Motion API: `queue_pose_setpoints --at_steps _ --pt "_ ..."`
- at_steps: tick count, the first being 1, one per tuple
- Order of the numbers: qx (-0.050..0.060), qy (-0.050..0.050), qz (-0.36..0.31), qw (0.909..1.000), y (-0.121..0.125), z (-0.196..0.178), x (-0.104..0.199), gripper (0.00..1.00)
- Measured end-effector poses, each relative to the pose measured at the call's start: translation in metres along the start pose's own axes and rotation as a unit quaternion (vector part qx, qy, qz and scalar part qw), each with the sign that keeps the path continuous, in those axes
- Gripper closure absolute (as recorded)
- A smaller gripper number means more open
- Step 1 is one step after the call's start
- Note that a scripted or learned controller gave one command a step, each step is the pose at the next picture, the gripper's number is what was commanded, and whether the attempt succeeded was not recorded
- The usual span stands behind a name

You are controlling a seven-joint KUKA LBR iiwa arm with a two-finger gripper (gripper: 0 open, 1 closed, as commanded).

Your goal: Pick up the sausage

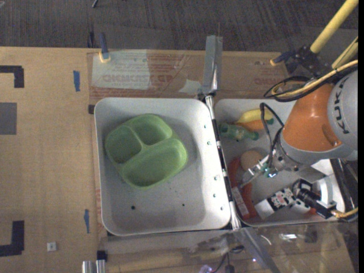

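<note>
The sausage (241,197) is a reddish-brown curved piece lying along the left wall of the right bin (227,110), near its front corner. My gripper (257,173) reaches in from the right and hangs low over the bin, just right of and above the sausage's upper end. It sits between the sausage and a tan egg-shaped item (251,159). The arm's orange band and wrist hide the middle and right of this bin.
The right bin also holds a yellow banana-like piece (254,118), a green bottle (238,132) and a white bottle with a label (277,201). A green divided plate (145,149) lies in the left bin (165,209). Cables loop above the wrist.
</note>
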State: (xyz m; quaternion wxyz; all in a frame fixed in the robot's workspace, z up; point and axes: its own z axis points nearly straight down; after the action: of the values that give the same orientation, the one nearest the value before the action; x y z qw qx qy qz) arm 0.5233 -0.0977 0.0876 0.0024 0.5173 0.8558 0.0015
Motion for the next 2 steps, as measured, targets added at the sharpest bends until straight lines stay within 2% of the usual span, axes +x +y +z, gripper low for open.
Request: queue_pose_setpoints --at_steps 1,2 --pt "-0.003 -0.001 0.001 1.0 0.002 -0.011 -0.001 1.0" --pt "0.001 0.001 -0.046 0.9989 0.023 -0.174 0.069 1.0"
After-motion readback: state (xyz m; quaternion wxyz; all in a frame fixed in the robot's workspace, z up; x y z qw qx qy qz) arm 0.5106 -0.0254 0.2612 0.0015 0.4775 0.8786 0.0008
